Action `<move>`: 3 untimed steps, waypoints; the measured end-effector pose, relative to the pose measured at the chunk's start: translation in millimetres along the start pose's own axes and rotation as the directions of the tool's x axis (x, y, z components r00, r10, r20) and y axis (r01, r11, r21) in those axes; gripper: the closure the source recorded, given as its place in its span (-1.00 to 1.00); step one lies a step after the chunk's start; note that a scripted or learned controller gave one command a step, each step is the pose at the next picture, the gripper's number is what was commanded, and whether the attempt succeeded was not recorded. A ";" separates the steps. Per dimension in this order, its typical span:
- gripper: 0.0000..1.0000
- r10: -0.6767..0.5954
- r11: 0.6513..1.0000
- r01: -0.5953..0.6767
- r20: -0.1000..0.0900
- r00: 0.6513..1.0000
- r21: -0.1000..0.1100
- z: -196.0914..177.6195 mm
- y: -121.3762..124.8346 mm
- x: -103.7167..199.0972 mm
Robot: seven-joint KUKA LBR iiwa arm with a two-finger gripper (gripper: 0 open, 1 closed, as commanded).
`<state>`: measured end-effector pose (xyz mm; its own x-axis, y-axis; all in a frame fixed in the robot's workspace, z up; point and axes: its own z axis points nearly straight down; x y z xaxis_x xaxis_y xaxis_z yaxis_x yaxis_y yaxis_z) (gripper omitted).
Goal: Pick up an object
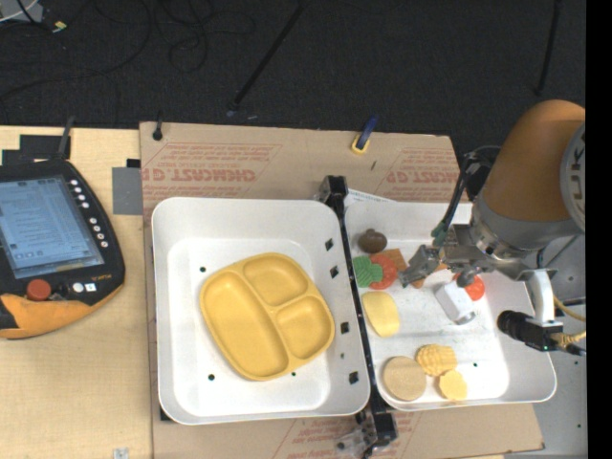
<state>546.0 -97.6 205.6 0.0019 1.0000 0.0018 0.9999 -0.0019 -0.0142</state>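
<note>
You have a divided tray (267, 315) lying in the left bin (182, 237); to that tray's right, toy foods (402, 352) sit in the right bin (521, 381).

Couldn't make out the gripper (418, 273) tips: dark, small, blurred against the right bin (521, 390); finger spacing unreadable. Arm (535, 175) cut off at the right edge, upper links out of frame. Arm body covered the right bin's far right corner and part of its back wall. Red object (472, 286) half hidden under the wrist, shape unclear. Orange-red piece (389, 264) partly overlapped by the green item (367, 273); edge between them fuzzy. Tablet (48, 247) clipped at the left edge, screen text too small to read. Print on the cardboard (206, 172) seen upside down, barely legible.
</note>
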 end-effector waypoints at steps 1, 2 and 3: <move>-1.00 -0.002 1.000 0.002 0.002 1.000 -0.013 -6.4 2.7 -0.3; -1.00 -0.001 1.000 0.001 0.000 1.000 -0.006 44.6 -5.3 -5.4; -1.00 -0.002 1.000 0.002 0.000 1.000 -0.007 107.2 -0.6 -5.3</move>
<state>543.9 -102.8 98.4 -0.0002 1.0000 0.0020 1.0000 0.0002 -0.0069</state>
